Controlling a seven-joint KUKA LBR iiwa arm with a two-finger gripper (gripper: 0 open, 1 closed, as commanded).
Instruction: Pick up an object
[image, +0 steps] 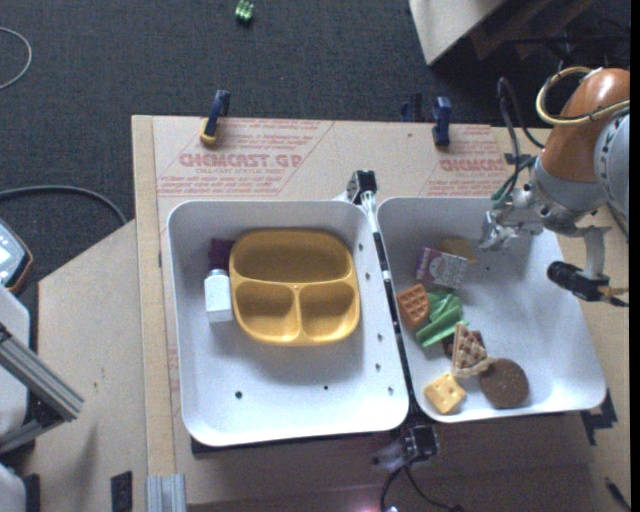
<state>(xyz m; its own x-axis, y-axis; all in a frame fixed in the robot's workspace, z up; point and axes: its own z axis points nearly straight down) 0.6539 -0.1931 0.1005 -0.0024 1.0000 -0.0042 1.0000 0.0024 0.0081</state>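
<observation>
Currently the arm (585, 150) reaches in from the right, its pincer (495, 232) hanging over the upper part of the right bin (560, 340), near the back wall. Whether the pincer is wide or narrow cannot be told; nothing visible is gripped.

Right bin contents: a purple-and-white packet (441, 266) just below-left of the pincer; an orange waffle piece (412, 301); green pods (438, 318) beside it; a triangular waffle wedge (466, 350); a brown round patty (504, 383) touching the wedge; a yellow cheese block (444, 393) at the front edge.

Left bin (190, 380): a yellow divided tray (295, 285) in the middle, a small white bottle (218, 296) touching its left side, a dark purple item (220, 250) behind the bottle.

Both bins sit on the worktop (160, 170).
</observation>
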